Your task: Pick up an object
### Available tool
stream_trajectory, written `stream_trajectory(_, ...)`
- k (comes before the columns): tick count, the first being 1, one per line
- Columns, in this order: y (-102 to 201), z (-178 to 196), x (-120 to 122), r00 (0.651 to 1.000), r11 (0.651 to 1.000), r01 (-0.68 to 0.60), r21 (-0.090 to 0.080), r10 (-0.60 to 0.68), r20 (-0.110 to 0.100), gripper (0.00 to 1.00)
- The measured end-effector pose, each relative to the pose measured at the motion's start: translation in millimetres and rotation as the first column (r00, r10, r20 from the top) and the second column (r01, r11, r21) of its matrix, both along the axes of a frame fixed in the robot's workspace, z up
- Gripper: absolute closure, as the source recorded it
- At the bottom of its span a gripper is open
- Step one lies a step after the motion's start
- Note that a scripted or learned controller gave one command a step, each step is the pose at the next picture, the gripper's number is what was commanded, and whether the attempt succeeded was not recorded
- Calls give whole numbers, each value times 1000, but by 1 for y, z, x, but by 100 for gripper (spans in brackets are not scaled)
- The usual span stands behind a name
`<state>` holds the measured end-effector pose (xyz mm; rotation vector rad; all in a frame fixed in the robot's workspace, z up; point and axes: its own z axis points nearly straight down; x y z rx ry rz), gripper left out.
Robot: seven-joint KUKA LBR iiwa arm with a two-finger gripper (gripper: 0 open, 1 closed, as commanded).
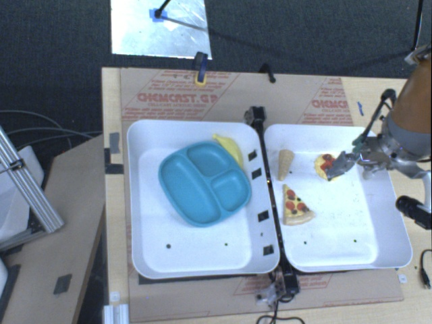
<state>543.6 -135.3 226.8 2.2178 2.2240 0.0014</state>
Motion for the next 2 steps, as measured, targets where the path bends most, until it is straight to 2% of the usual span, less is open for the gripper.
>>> stream_trajectory(1, 10, -78, 71, 1000, 1000, -5, -2, 5, 6, 0)
stream_trajectory(2, 5, -144, 31, 1000, 1000, 2, 1, -2, -1, 0)
